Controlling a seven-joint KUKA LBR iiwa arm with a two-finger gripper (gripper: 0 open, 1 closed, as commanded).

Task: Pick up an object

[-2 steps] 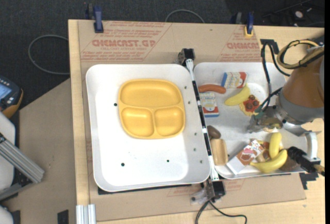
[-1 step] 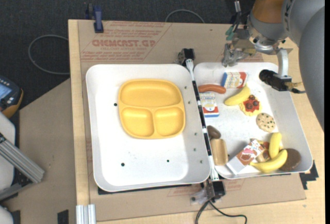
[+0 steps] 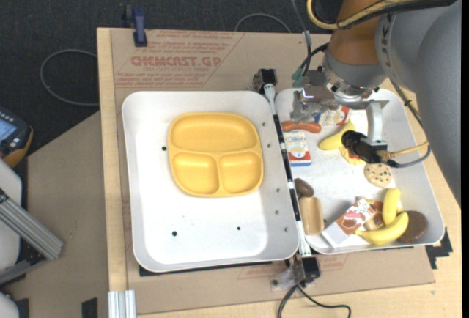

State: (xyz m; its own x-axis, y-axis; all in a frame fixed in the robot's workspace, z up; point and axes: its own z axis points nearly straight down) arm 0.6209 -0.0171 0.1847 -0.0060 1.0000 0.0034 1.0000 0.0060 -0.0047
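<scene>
My gripper hangs low over the far left part of the right bin. Right below it lies an orange carrot-shaped piece, and a colourful small packet sits just to its right. A small white and red milk carton stands next to the bin's left wall. A short yellow banana lies beside it. I see nothing held by the gripper.
The left bin holds a yellow divided plate. Nearer in the right bin are a cookie, two bananas, a brown round piece, a small printed box, a tan cylinder and a dark brown lump.
</scene>
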